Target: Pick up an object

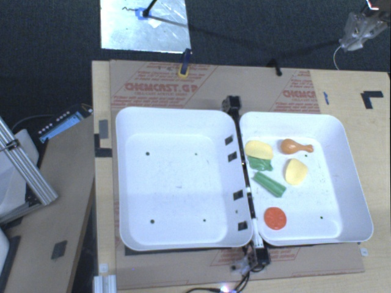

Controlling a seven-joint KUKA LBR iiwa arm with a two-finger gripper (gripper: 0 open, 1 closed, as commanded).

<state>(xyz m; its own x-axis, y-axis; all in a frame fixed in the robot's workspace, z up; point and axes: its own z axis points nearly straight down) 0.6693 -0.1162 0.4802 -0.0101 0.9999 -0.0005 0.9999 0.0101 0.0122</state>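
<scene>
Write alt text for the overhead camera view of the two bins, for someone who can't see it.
Two shallow white bins sit side by side on a bench; the right bin holds toy foods: a yellow piece, an orange drumstick, another yellow piece, two green pieces and a red disc. The gripper is at the view's top right, well away from the bins.

Five toy foods (275, 170) loose in right bin (348, 182).
</scene>
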